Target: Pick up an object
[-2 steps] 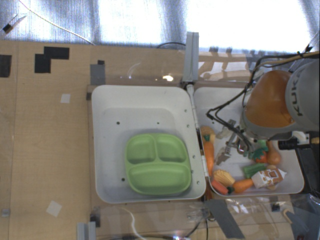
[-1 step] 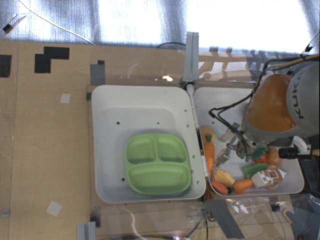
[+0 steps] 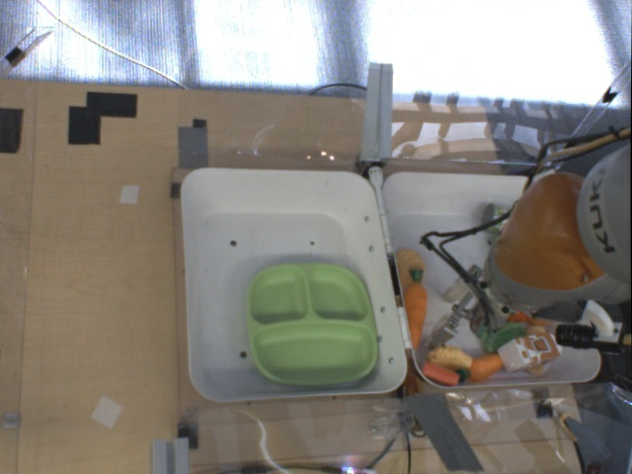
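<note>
Hovering over right white bin (image 3: 464, 200): end effector (image 3: 472, 299), finger state unreadable. Toy pile includes orange carrot (image 3: 416, 304) at its 9 o'clock. Green three-compartment plate (image 3: 312, 322) sits in left bin (image 3: 212, 265).

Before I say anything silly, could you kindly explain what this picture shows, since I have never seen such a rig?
One fixed camera looks down at a slant on a bench with two shallow white bins. The grey and orange arm is a robot reaching in from the right; its gripper hangs low over the right bin, above a heap of toy food, including a carrot. I cannot tell whether it holds anything. The left bin holds a green divided plate.
</note>
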You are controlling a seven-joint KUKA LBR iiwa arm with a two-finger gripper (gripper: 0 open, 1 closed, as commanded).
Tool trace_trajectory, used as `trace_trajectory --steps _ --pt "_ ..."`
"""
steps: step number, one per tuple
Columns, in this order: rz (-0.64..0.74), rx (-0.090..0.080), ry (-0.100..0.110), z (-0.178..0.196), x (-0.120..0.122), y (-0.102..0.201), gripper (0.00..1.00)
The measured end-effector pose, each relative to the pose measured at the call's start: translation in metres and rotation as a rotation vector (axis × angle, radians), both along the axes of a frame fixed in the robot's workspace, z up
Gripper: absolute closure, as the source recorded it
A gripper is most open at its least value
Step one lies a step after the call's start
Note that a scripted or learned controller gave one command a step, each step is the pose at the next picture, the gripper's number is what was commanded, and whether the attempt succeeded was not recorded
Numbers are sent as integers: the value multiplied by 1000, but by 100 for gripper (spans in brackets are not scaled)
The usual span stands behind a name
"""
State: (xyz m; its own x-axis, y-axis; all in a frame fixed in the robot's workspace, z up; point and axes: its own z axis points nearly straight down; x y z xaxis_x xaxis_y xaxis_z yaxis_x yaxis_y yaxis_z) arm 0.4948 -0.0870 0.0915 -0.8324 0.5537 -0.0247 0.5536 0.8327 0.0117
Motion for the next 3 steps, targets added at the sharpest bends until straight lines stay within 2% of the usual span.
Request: trace_trajectory --steps 1,2,3 --pt "29 2 9 -2 77 -7 0" --pt "-31 -3 10 -1 73 -1 0" --pt "-182 -2 15 -1 88 -3 0"
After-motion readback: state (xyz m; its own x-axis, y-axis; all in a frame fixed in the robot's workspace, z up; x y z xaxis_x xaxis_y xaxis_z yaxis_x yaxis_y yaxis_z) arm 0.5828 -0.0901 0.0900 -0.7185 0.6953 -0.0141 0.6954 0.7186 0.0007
